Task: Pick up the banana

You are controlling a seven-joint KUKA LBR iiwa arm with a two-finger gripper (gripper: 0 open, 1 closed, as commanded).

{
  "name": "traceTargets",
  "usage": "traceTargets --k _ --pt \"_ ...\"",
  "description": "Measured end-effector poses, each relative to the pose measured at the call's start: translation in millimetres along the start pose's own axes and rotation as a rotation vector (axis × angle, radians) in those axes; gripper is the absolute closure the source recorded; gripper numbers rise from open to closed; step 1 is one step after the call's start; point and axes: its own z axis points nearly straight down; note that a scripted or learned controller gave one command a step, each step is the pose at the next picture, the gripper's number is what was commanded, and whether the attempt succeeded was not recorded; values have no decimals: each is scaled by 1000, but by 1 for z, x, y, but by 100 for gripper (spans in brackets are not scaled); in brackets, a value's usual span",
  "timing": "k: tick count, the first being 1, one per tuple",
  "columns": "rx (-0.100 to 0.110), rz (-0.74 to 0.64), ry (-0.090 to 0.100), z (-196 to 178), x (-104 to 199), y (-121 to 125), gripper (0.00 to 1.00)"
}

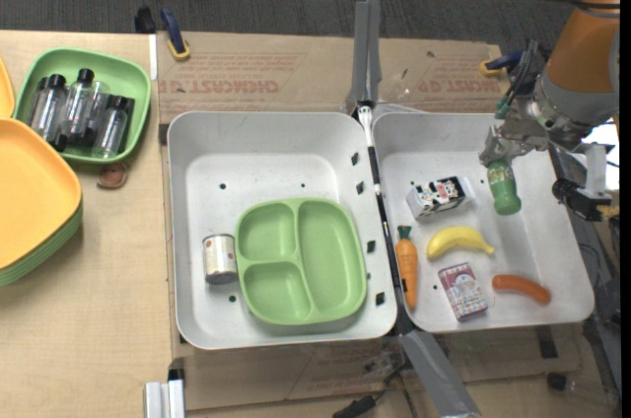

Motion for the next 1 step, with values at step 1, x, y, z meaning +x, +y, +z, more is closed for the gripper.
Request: traceTargets --k 1 --pt "-3 -41 -1 -19 -43 33 100"
